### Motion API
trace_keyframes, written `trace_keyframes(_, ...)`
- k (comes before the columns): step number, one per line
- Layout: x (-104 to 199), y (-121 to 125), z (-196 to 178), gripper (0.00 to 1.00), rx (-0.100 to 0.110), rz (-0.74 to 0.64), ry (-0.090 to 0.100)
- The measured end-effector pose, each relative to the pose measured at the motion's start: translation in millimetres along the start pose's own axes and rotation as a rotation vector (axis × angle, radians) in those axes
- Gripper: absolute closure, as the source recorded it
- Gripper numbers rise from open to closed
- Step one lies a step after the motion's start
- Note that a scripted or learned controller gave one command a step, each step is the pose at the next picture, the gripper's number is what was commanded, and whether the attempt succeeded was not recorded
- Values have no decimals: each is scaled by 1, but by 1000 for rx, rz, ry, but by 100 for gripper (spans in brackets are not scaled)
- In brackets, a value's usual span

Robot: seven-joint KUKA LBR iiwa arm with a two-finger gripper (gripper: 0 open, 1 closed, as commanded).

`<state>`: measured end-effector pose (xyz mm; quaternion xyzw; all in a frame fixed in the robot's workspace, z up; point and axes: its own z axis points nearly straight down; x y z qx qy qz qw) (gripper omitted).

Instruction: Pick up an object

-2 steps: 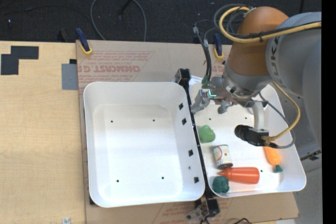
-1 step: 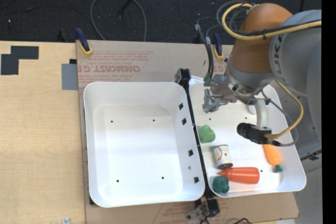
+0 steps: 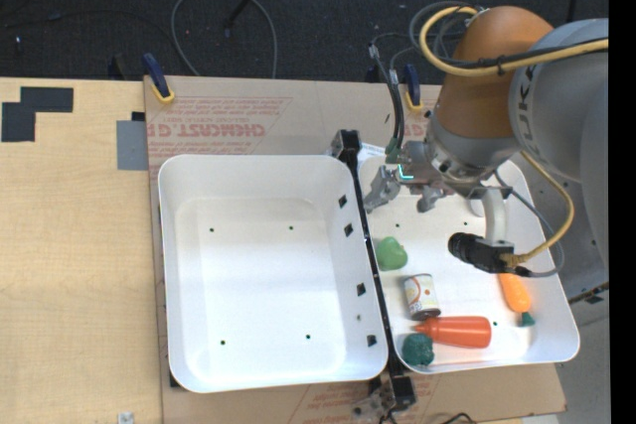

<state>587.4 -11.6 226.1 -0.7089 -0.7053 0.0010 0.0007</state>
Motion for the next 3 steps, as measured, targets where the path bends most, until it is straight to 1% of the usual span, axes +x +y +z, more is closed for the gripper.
trace_keyframes(1, -1, 0, -10, 100, 0, 1, 0)
trace_keyframes(2, 16, 33, 14, 100, -1, -5, 0)
trace_keyframes(3, 16, 33, 12, 0, -2, -5, 0)
